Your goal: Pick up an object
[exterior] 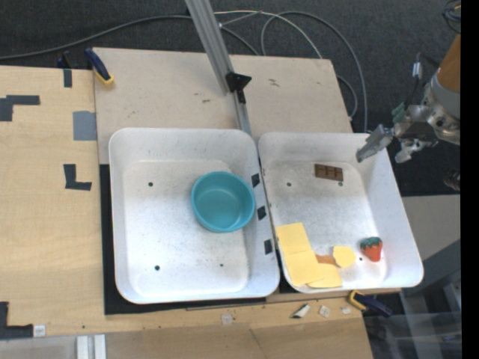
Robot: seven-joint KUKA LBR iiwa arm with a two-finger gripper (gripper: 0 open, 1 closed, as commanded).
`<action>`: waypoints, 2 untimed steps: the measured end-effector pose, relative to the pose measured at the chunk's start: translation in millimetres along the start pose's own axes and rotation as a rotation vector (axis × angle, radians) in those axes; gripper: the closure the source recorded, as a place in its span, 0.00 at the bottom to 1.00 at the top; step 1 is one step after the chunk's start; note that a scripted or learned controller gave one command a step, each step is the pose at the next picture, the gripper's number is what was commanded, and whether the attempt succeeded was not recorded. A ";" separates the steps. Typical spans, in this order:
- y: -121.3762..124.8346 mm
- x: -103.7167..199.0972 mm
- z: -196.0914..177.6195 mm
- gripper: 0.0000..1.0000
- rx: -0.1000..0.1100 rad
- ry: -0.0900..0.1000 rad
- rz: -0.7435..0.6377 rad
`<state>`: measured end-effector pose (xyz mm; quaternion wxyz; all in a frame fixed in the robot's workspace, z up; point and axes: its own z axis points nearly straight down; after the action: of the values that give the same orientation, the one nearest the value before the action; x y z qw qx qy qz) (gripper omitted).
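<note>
A teal bowl (pixel 222 201) sits in the left bin (pixel 135 148). The right bin (pixel 393 200) holds a brown chocolate-like bar (pixel 328 173) near its far side, yellow cheese slices (pixel 301 253) at its near left, a small yellow round piece (pixel 343 256) and a red strawberry (pixel 371 249) at its near right. My gripper (pixel 383 145) hangs over the right bin's far right rim, above and to the right of the brown bar. Its two fingers (pixel 370 146) stand apart with nothing between them.
A slanted metal pole (pixel 217 47) rises from the bench behind the bins. Cables (pixel 314 28) loop across the dark floor at the back. A blue and yellow clamp (pixel 99 66) sits at the bench's far left corner, another clamp (pixel 368 302) by the right bin's near edge.
</note>
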<state>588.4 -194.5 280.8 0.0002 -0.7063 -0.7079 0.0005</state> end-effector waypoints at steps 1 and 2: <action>0.0 0.0 0.0 0.00 0.000 0.000 0.000; 6.1 -4.4 59.3 0.00 0.006 0.001 0.001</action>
<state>594.4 -199.0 221.5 0.0026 -0.7066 -0.7076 0.0024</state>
